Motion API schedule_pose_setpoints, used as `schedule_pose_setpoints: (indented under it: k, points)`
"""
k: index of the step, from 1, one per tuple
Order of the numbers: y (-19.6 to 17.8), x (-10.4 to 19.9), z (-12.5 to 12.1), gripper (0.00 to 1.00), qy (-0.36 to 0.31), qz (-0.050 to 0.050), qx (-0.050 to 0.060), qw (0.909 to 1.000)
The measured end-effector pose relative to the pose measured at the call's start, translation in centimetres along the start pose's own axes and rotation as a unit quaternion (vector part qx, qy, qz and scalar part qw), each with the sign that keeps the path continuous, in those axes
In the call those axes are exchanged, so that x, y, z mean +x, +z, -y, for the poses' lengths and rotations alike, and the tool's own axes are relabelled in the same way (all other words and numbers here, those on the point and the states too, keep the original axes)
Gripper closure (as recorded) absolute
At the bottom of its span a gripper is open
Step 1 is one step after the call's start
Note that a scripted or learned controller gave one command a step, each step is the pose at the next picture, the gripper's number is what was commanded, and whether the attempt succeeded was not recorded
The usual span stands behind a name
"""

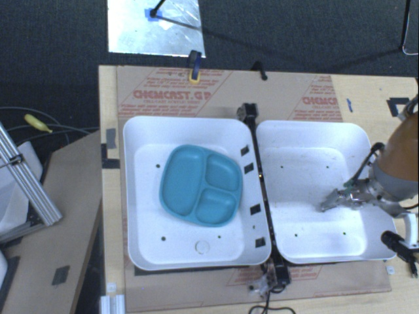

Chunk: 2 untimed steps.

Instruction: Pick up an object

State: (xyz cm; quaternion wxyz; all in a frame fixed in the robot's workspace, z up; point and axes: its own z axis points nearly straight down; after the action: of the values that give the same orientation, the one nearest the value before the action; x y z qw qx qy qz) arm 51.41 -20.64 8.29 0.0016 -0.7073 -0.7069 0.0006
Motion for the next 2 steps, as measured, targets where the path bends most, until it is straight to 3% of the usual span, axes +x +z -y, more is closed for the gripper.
schedule_pose_setpoints:
  k: [1,2]
  points:
    - [-0.1,0.0,2.9,0.00,0.000,0.000,-0.001,1.0000]
    - [-0.2,5.4,-4.8,0.00,-0.006,0.001,-0.006,1.0000]
